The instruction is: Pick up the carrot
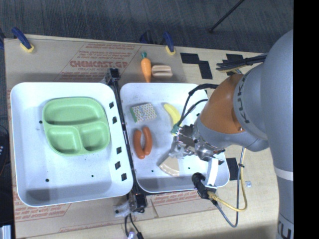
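1. The gripper [173,153] is seen low over the near right part of the right bin [149,182]; whether it is spread or closed cannot be told at this slant, and nothing is seen gripped in it.
2. The grey arm [271,98] with its orange band is seen to the picture's right of the gripper, covering that bin's right side.
3. The bench [99,59] is seen under everything, with brown printed board showing beyond both bins.
4. The left bin [30,173] is found well apart from the gripper, to its left.
5. A green divided plate [76,125] is seen inside the left bin, far left of the gripper.
6. Two orange-red sausages [142,142] lie side by side in the right bin, near the gripper's left.
7. A checked block [143,112] lies up-picture and left of the gripper.
8. A banana [172,113] lies up-picture of the gripper, near it.
9. A pale tan slice [169,170] lies just beside the gripper, down-picture.
10. The carrot [145,68] lies on the bench outside the right bin's far rim, well apart from the gripper, up-picture and left.
11. A small bun [161,71] lies just right of the carrot.
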